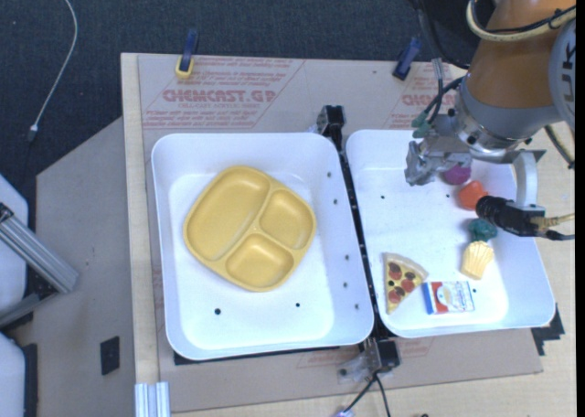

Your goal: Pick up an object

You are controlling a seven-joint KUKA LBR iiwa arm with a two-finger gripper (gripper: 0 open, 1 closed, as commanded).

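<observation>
My gripper (pixel 422 168) hangs over the back part of the right bin (pixel 384 223), under the grey and orange arm. A purple object (pixel 456 171) lies right beside it, partly hidden by the wrist. An orange-red ball (pixel 471 194) sits just to the right of that. Toward the front lie a yellow corn cob with a green tip (pixel 477 254), a pizza slice (pixel 400 279) and a small red, white and blue carton (pixel 449 297). Nothing shows between the fingers.
The left bin (pixel 174 223) holds a yellow divided plate (pixel 249 227). A black cable connector (pixel 503 213) juts over the right bin's right side near the corn. Blue clamps (pixel 187 54) (pixel 406 58) sit on the cardboard behind the bins.
</observation>
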